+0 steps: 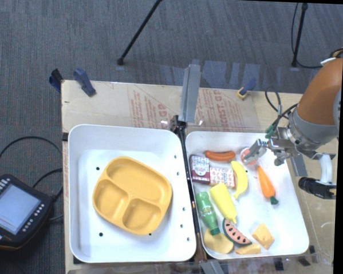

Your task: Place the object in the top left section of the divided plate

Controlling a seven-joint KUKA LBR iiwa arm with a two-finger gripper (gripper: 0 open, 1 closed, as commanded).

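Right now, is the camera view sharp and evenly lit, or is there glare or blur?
Camera view: lighting even, shadows soft; the yellow plate reads clearly; the toy food in the right bin is slightly soft; the gripper looks somewhat blurred.

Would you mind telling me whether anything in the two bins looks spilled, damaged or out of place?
Nothing stands out. The yellow divided plate lies flat in the left bin, turned slightly askew to the bin's edges. The toy foods, such as the carrot and banana, lie loosely jumbled in the right bin, none spilled outside.
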